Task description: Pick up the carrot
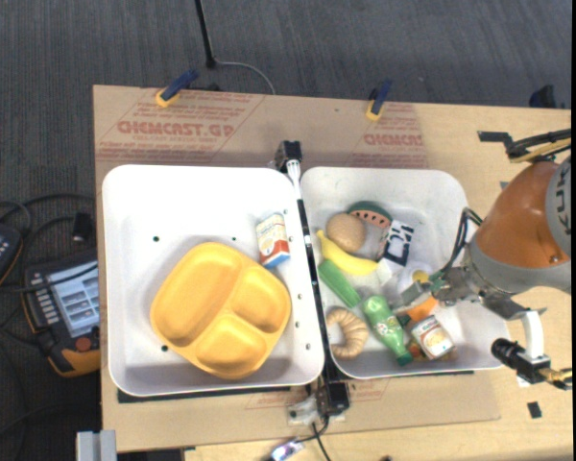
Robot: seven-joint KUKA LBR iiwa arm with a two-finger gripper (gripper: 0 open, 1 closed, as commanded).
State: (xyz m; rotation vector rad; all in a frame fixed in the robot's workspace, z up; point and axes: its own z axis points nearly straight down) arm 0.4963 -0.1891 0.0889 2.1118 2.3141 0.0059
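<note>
Gripper (440, 288) of mine sits low in the right bin (442, 185) — grip state unclear — with the carrot (420, 308) seemingly just beside it.

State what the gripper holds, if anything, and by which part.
Cannot be told: the gripper sits low by the carrot, in the right bin.

Dark grey carpet (77, 27) covers the floor around the bench (518, 152), whose top is pale wood. A brown cardboard sheet (182, 128) with red printing lies over much of the bench, held at its far edge by two clamps (177, 87), blue and yellow. A thin black pole (202, 17) rises from the floor behind the bench. On the floor at the left sits a pendant (62, 301) with a screen, with black cables (19, 214) near it. The light is even.
</note>
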